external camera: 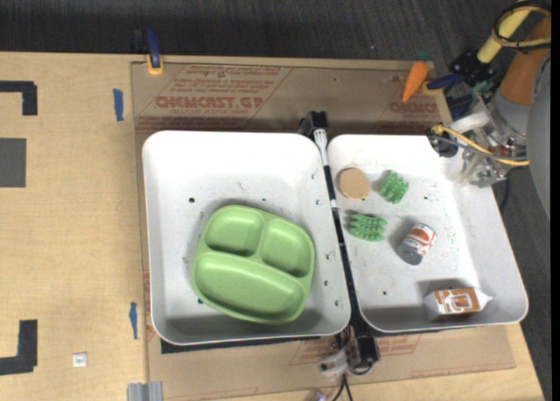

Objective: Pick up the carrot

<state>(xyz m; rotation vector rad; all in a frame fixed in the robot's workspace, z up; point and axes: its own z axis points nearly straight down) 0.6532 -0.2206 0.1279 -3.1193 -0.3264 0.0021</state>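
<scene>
Gripper [477, 167] sits at the right bin's [490, 242] upper right rim, its opening impossible to tell; carrot [415, 80] lies on the cardboard above that bin, upper right of frame

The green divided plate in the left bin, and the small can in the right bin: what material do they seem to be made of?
The green three-compartment plate looks like moulded plastic: one even colour, rounded edges and a soft sheen. The small grey can with an orange label looks like metal, since its end is dull grey, though it could also be a plastic toy. The picture is too coarse to decide.
</scene>
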